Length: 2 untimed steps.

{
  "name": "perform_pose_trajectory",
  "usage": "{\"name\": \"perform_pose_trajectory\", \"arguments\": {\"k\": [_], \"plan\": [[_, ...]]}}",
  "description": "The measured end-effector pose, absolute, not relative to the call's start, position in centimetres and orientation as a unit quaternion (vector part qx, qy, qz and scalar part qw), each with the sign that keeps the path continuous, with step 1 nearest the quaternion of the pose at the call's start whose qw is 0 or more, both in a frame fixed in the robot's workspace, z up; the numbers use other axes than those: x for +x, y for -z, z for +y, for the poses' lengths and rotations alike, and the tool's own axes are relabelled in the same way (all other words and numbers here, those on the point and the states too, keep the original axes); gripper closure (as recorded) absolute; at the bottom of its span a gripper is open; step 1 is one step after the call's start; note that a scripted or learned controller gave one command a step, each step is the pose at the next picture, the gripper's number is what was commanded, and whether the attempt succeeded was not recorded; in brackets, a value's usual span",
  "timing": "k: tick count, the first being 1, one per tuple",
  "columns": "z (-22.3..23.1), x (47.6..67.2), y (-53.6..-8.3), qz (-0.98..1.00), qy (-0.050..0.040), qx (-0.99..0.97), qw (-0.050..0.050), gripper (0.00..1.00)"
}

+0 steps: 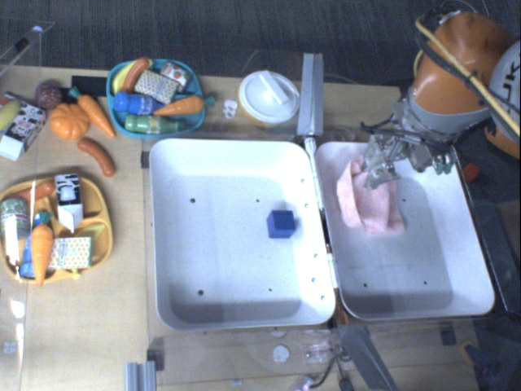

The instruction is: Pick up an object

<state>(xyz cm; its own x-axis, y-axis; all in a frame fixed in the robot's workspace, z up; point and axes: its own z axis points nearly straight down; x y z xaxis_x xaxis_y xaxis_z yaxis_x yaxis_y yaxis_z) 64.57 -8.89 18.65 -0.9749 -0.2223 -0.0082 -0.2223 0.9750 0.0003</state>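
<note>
Cloth (370, 206), pink and crumpled, lies in the right bin (440, 300) directly under my jaws (381, 168), whose spread I cannot tell from here; it looks soft and light, so I judge a raised fold the best hold.

Pink cloth (370, 203), soft, crumpled, lying flat in upper-left area of right bin (456, 292), blue cube (282, 223), small, resting left of right bin, near centre of left bin (187, 300)
</note>
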Motion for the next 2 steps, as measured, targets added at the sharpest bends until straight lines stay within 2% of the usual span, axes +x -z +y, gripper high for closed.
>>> {"name": "perform_pose_trajectory", "arguments": {"k": [1,2], "plan": [[-8.9,64.6,-18.7,0.994,-0.0005,-0.112,0.004,0.0],[-13.2,67.1,-12.0,0.998,0.0001,0.061,0.004,0.0]]}}
